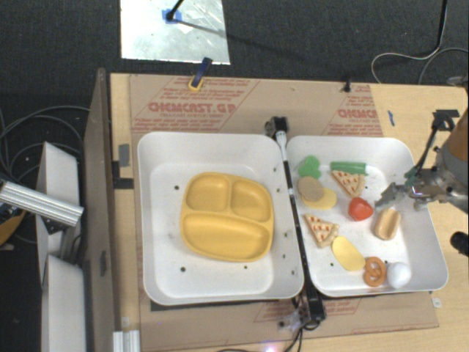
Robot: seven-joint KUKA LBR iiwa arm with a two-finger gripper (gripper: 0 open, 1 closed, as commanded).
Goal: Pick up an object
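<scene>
The right white bin [432,259] holds several toy foods: a green piece [308,166], a pizza slice with a green edge [348,176], a brown round cookie [311,190], a red tomato [360,209], a hot dog bun [386,224], a waffle wedge [321,229], a yellow oval [347,254], a pretzel [374,270] and a white egg [399,274]. My gripper [393,194] reaches in from the right, hovering just above the bun and right of the tomato. I see nothing held in it.
The left white bin [165,270] carries a yellow divided plate [227,216]. A raised divider [291,204] separates the two bins. The arm's wrist [443,185] overhangs the right bin's right wall. Cardboard lies behind the bins.
</scene>
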